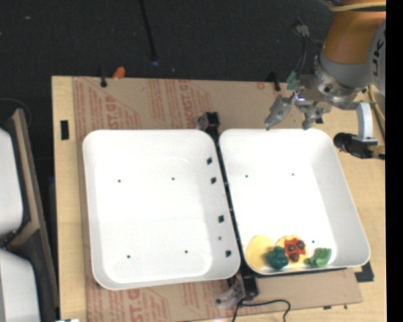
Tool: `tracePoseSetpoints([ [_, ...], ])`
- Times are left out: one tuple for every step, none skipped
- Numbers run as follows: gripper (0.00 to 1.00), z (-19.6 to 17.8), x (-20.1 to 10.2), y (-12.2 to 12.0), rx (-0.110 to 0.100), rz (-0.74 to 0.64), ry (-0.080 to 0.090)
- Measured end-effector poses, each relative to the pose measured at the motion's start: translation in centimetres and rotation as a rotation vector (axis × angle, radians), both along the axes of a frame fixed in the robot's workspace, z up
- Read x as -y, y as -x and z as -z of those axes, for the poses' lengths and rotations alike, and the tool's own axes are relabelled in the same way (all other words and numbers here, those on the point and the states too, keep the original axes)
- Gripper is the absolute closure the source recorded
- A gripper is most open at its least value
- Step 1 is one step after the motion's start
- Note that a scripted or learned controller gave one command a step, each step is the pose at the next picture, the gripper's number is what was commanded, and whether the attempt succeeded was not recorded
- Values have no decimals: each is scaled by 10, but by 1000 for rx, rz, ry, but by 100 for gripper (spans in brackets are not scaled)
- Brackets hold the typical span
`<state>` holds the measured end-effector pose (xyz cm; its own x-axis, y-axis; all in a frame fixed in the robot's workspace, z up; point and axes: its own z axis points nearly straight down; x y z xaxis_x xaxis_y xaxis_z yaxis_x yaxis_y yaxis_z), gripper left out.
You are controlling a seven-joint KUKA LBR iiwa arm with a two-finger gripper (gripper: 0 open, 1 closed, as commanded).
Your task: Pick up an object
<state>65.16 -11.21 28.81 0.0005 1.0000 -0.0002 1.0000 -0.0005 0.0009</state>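
— Jaws apart, nothing between them. Spread wide, both fingers (277,115) angled down toward the far rim of the right bin (349,200).

— Touching the bin?

— Cannot tell. Tips level with the far edge, about at its middle, maybe just above it.

— Arm?

— Grey arm (352,39) with the orange band, entering from the upper right, wrist over the counter (154,99) behind the right bin.

— Things to pick?

— Four small ones, all bunched in the near corner area of the right bin, against the near wall. Yellow disc (255,249) leftmost, lying flat. Teal lump (277,259) resting on the disc's right side. Red piece (295,247) just behind and right of the teal lump, touching it. Green piece (318,255) farthest right, just beside the red piece.

— Relation to the jaws?

— Well apart. Jaws at the far side of the bin, cluster at the near side, bare white floor between.

— Left bin (154,200)?

— Side by side with the right bin, touching along a row of black clips. White floor with a few small dark dots.
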Motion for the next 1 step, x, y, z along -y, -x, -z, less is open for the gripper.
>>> tracePoseSetpoints([
  [0, -13, 17, 44, 1, 2, 0],
])
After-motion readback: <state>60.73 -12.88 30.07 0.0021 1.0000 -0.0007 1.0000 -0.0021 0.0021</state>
